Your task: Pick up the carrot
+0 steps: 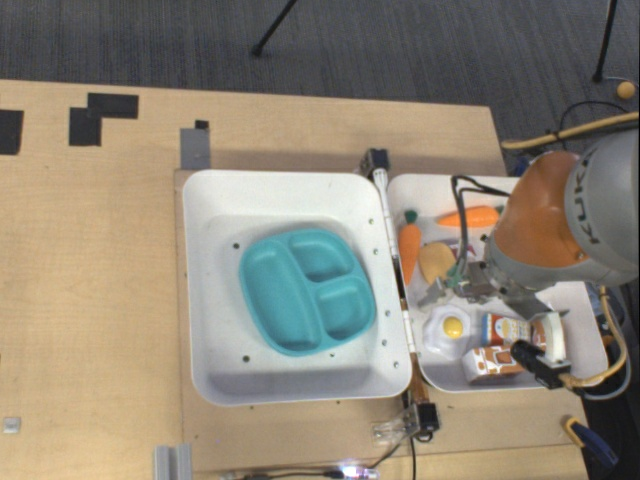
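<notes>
Nearest the lens: grey arm [545,218] with orange band, reaching over the right bin [585,303] from the right. Starting at left: left bin [215,228], holding a teal divided plate [305,290] and nothing relevant to the task. Next, carrot [410,250], lying lengthwise in the right bin, green top pointing away, just beside the wall shared with the left bin. Just right of it, touching or nearly so, a tan potato-like piece [436,261]; below that, a fried egg [450,326] and a brown carton [493,363]. Gripper [455,280] low among these items, right of the carrot and not on it; spread or closed cannot be told from this angle. Probable faults: closing on the potato-like piece instead of the carrot, due to crowding; striking the bin wall on approach, due to the carrot's position against it; rolling the carrot away with an off-centre pinch. Also note a second orange piece [475,218] further back, partly under the arm: possible wrong target.
</notes>
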You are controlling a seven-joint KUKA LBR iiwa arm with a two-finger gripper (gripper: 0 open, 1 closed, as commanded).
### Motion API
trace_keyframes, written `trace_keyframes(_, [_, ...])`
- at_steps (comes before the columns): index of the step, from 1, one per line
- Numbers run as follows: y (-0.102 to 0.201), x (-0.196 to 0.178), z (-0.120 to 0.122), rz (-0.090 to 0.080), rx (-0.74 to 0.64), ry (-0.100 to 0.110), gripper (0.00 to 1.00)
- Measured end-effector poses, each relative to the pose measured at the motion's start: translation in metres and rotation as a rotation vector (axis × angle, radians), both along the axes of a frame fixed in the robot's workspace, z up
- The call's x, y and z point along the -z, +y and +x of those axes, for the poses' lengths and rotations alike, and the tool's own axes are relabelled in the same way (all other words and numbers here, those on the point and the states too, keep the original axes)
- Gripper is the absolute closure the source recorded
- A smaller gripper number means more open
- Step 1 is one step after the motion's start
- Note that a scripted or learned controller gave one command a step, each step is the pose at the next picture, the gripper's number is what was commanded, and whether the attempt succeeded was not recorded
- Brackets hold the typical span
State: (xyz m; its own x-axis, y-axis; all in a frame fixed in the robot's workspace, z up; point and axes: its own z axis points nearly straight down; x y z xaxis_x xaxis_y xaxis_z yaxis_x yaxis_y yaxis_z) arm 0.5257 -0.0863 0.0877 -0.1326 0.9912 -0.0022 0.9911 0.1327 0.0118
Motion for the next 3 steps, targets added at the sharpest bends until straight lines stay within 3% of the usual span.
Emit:
trace_keyframes(1, [-0.011,0.000,-0.035,-0.002,-0.091,-0.001,0.00])
trace_keyframes(2, [-0.010,-0.013,-0.030,-0.002,-0.094,-0.011,1.00])
trace_keyframes(3, [-0.010,-0.012,-0.031,-0.002,-0.094,-0.010,0.00])
